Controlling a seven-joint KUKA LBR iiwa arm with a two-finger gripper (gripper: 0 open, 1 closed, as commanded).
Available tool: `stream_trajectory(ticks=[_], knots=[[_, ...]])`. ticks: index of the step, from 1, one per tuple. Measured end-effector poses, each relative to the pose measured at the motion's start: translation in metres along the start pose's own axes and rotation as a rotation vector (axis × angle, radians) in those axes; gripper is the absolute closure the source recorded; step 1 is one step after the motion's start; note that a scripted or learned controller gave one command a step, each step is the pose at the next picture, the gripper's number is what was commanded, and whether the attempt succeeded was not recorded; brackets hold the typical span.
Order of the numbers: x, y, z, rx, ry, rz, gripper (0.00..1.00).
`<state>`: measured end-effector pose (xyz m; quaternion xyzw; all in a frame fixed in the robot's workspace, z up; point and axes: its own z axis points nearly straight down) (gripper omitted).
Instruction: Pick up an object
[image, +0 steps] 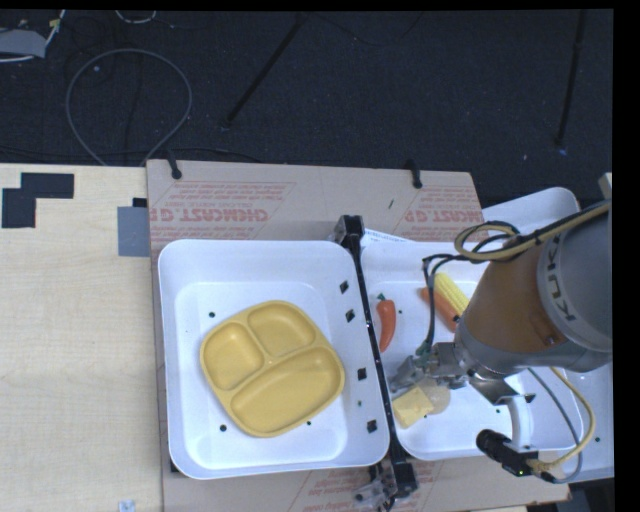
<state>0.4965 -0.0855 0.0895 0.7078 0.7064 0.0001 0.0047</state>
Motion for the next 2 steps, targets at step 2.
stream_trajectory(ticks=[2], knots=[[-0.006,-0.007,-0.055,0.007,0.006,0.003,1.00]])
